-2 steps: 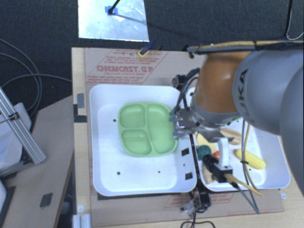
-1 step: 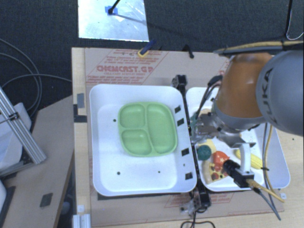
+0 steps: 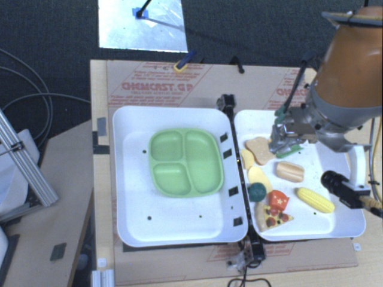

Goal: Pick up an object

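The claw [image 3: 283,143] hangs over the toy bread slice [image 3: 259,150]; its opening cannot be told. The slice looks light, rigid, best pinched across its narrow edges.

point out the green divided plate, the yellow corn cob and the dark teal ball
green divided plate [image 3: 184,162], camera view, on the ridge between its compartments
yellow corn cob [image 3: 315,200], camera view, middle of the cob
dark teal ball [image 3: 257,191], camera view, top of the ball

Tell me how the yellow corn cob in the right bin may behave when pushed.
The corn cob looks rounded and elongated, so it may roll sideways. It appears to be a plastic toy, probably stiff and light. It lies apart from the other toys, so it could slide on the smooth right bin.
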Robot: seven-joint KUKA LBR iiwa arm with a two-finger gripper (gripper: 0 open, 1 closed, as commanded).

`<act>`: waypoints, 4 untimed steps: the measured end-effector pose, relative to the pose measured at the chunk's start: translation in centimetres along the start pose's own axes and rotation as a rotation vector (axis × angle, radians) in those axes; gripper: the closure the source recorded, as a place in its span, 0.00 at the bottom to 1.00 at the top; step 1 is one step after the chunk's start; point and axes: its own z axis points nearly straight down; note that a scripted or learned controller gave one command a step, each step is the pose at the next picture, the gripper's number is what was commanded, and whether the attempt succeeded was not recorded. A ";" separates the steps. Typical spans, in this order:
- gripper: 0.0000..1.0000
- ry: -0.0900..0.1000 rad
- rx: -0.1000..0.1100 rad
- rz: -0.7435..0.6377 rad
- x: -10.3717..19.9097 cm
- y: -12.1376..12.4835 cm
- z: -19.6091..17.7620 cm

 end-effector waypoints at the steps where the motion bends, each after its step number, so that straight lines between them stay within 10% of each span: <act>1: 1.00 0.001 0.011 -0.005 7.6 -0.1 0.2; 2: 1.00 0.000 0.007 0.004 4.4 0.0 -4.8; 4: 1.00 0.000 0.009 -0.009 8.0 0.1 -6.1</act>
